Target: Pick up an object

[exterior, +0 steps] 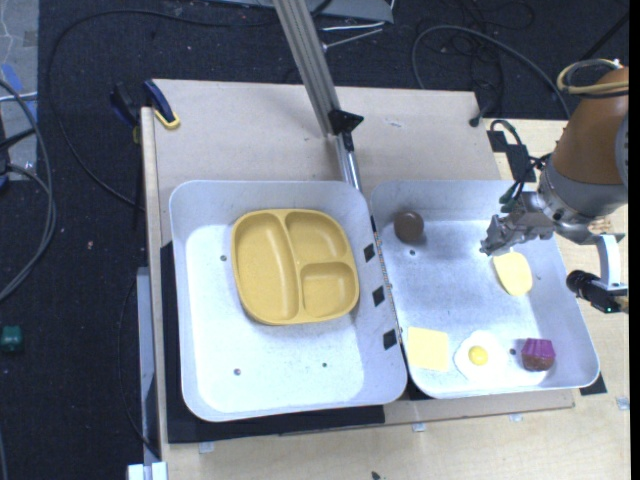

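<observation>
Reaching in from the right, our grey arm with the orange band [592,138] hangs its hand [500,240] low over the right white bin [455,288], just above the pale yellow rounded piece [514,274]. We cannot tell how far the hand is open, nor whether it touches anything. Nearby in that bin lie a brown ball [408,227], a yellow square slice [429,348], a toy fried egg [478,355] and a purple block [537,353]. The left white bin [200,358] carries a yellow divided plastic tray [296,266] on our tabletop [250,128].
</observation>
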Tool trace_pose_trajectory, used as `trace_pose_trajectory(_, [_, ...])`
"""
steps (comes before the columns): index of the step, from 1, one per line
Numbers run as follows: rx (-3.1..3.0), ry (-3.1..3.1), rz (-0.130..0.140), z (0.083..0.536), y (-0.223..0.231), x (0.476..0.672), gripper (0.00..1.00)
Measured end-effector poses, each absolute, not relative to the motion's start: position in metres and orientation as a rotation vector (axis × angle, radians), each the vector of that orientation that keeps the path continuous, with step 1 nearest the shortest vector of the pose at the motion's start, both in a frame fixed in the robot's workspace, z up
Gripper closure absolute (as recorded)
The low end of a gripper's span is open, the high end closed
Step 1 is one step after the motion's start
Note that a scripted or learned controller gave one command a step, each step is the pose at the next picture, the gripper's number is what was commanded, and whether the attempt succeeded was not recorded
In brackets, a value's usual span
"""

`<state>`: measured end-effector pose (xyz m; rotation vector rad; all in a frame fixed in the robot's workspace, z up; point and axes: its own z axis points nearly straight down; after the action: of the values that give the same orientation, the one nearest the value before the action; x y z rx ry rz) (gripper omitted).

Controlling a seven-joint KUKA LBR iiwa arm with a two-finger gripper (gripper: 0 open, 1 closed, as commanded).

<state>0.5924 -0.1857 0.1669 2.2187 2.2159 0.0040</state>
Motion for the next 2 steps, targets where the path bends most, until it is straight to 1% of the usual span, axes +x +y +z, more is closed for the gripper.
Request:
trace_pose_trajectory(1, [2.214, 2.219, 0.005, 0.221, -0.186, 0.594, 1.00])
trace_pose_trajectory(2, [2.214, 2.230, 0.002, 0.228, -0.132, 0.587, 1.00])
